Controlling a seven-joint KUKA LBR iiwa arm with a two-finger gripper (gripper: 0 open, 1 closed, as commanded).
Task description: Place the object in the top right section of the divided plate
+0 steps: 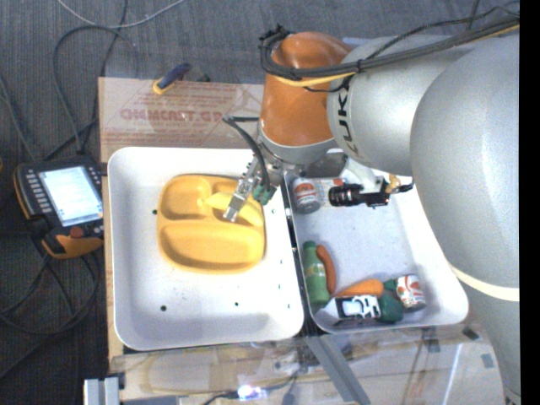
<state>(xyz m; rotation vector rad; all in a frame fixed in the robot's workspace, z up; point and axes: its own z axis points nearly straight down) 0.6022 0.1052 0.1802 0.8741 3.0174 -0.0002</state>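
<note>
Yellow divided plate [211, 234] seen in the left bin [135, 294], hand [239, 202] over its upper right section.
A pale yellow object [221, 201] is seen at the fingertips there; whether it is gripped cannot be told.

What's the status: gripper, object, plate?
Two-finger gripper low over yellow divided plate, at its top right section. Pale yellow object lies there by the fingertips; grasp unclear. Orange carrot and green bottle sit in right bin.
</note>
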